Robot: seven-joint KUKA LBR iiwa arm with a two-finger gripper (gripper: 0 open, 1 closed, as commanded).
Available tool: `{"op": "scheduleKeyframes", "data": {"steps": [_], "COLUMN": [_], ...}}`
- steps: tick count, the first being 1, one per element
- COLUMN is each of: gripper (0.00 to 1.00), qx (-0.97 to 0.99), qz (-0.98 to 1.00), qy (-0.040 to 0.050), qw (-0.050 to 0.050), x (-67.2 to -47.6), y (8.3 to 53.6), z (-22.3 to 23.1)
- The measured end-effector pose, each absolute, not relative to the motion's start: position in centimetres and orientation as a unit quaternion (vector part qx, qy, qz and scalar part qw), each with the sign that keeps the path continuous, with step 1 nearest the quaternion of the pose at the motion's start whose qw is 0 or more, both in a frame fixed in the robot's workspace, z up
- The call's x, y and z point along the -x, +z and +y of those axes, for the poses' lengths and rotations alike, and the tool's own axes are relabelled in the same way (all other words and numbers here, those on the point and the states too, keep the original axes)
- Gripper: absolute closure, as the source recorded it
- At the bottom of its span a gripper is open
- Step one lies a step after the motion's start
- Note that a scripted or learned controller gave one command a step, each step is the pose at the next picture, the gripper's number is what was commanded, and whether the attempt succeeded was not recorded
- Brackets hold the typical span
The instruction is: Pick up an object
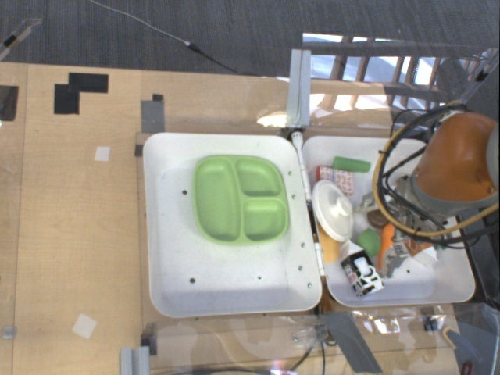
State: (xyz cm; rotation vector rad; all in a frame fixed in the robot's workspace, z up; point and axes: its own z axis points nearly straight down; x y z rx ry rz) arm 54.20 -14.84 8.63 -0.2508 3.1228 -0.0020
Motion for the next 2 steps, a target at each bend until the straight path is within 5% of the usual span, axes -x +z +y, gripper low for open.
{"op": "scheduleKeyframes", "data": {"steps": [1, 2], "gripper": [1.00, 1.00], "qx": [0.082, 0.085], "qz": [0.996, 0.996], "qy": [-0.0030, -0.0038], "qw": [0.018, 0.022], "x": [-55.0, -55.3], "y": [10.3, 11.6], "z": [-14.7, -14.5]}}
